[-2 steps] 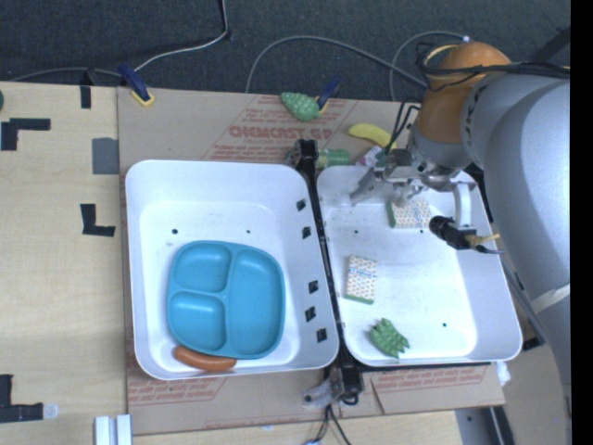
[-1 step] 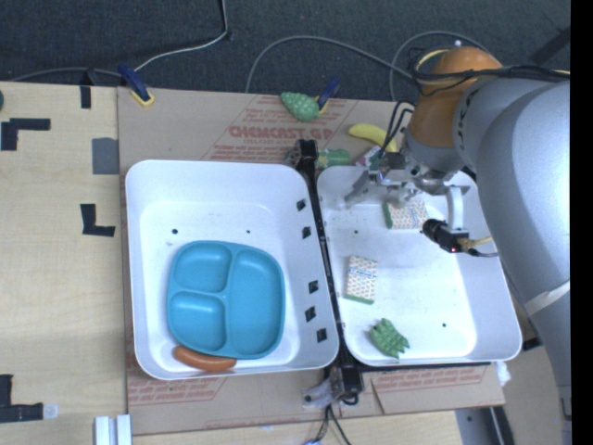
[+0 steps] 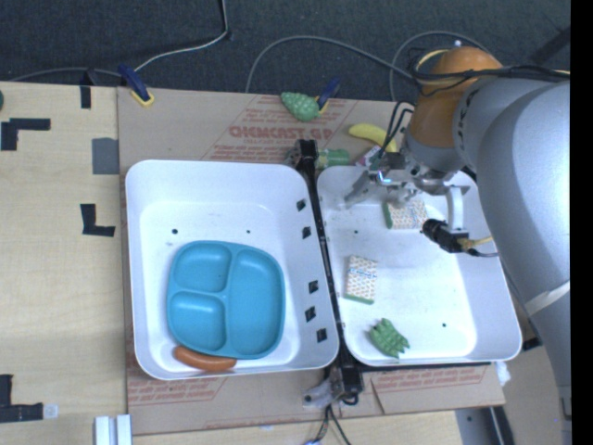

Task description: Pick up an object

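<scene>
The gripper (image 3: 378, 185) hovers over the upper part of the right bin (image 3: 463, 336); whether it is open or closed cannot be told. A patterned card (image 3: 361, 277) and a green toy (image 3: 389, 338) lie below it in that bin.

Red block lettering reading "CHEMCAST" runs across the brown cardboard sheet (image 3: 243, 137) behind the bins; the words after it are illegible.

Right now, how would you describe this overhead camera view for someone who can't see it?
A grey robot arm reaches over the right white bin, which holds two patterned packets and a green toy. The left bin holds a blue divided plate and an orange sausage.
</scene>
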`<state>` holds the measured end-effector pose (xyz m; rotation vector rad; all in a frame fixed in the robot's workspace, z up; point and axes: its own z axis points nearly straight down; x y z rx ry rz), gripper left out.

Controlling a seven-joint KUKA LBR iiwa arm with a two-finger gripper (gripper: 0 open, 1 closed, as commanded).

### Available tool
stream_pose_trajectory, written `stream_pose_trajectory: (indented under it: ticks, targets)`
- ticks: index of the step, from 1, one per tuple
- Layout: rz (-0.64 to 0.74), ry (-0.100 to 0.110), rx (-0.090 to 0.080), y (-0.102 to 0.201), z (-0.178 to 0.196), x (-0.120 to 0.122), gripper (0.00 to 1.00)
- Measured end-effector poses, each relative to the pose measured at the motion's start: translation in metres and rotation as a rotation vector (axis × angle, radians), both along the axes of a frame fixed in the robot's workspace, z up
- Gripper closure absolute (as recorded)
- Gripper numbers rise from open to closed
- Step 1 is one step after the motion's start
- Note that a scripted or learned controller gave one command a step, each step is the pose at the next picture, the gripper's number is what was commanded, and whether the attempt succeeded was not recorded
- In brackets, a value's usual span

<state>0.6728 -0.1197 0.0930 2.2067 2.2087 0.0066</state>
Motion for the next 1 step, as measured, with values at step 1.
stream_pose_trajectory:
  ticks: [1]
  targets:
    - [0.0, 0.0, -0.001, 0.0088, 0.0, 0.0001, 0.0]
